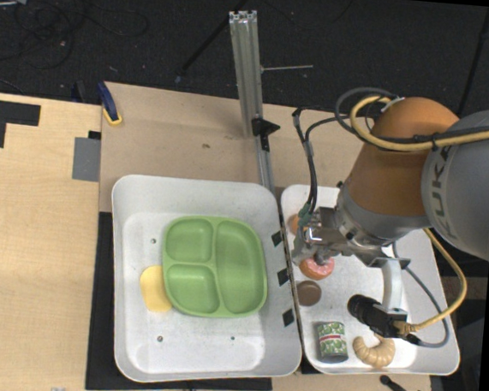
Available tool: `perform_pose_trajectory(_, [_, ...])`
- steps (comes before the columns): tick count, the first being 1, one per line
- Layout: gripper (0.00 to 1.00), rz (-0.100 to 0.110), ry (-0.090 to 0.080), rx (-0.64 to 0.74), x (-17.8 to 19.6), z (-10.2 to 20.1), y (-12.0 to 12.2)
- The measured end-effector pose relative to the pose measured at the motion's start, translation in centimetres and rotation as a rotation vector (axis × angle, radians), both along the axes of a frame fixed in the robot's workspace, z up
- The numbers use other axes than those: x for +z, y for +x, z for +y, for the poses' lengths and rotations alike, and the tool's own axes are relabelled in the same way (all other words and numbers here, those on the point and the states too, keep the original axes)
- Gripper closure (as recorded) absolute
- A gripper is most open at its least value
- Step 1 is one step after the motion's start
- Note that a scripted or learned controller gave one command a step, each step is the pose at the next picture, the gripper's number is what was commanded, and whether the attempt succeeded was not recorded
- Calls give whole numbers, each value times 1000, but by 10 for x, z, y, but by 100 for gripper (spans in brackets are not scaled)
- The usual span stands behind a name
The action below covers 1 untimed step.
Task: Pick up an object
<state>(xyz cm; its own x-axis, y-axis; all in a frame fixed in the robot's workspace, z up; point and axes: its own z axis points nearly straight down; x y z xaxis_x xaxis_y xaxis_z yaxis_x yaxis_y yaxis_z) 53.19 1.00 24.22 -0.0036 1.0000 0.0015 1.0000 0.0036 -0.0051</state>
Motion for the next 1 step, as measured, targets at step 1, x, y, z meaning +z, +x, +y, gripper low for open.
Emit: perform_pose_trajectory(1, [100, -2, 0, 2, 2, 61, 2])
